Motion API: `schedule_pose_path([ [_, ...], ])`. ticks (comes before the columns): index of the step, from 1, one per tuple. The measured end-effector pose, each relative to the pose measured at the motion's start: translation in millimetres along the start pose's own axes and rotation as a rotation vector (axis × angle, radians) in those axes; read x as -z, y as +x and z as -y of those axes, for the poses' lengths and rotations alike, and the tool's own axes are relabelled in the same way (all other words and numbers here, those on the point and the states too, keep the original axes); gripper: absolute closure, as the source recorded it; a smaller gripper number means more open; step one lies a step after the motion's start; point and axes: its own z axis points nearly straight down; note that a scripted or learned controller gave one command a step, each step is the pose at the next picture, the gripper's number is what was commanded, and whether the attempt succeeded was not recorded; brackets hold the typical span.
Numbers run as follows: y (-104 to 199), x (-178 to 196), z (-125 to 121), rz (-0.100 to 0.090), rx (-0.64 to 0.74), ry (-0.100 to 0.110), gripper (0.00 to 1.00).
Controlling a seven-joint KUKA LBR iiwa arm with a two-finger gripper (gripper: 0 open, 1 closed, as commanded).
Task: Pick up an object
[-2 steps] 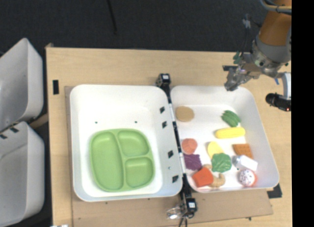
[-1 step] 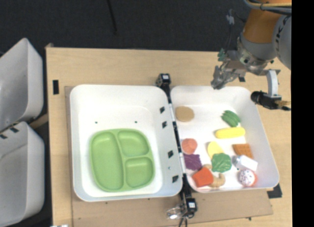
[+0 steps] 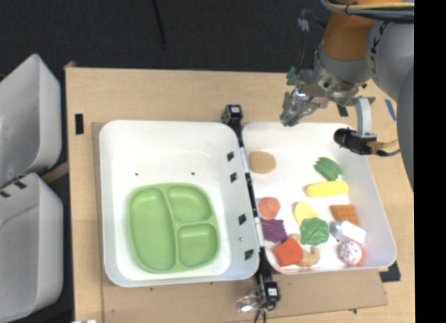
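L bin [image 3: 111, 196]: green tray [image 3: 174, 226]. R bin [image 3: 373, 203]: tan cookie [image 3: 263, 162] closest to gripper [image 3: 293, 116], at its 7 o'clock, round so no long axis; yellow piece [image 3: 326, 189] further, 5 o'clock, lies L-R. Can't tell the grip state; nothing seen held.

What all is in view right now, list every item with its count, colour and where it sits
Bins: 2, white, side by side on the bench.
Divided tray: 1, light green, left bin.
Round disc: 1, tan, right bin, upper left.
Leafy pieces: 2, green, right bin.
Yellow pieces: 2, yellow, right bin, middle.
Purple piece: 1, purple, right bin, left edge.
Red-orange block: 1, right bin, near corner.
Arm: 1, grey with orange band, upper right.
Gripper: 1, dark, above right bin's far edge.
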Motion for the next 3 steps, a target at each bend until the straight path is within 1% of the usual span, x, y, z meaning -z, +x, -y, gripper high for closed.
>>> schedule_pose_path([
  [1,48,-22,8,0.0,0.0,0.001,1.0],
  [2,61,-4,6,0.001,-0.001,-0.003,1.0],
  [3,54,-25,7,0.003,-0.006,0.001,1.0],
])
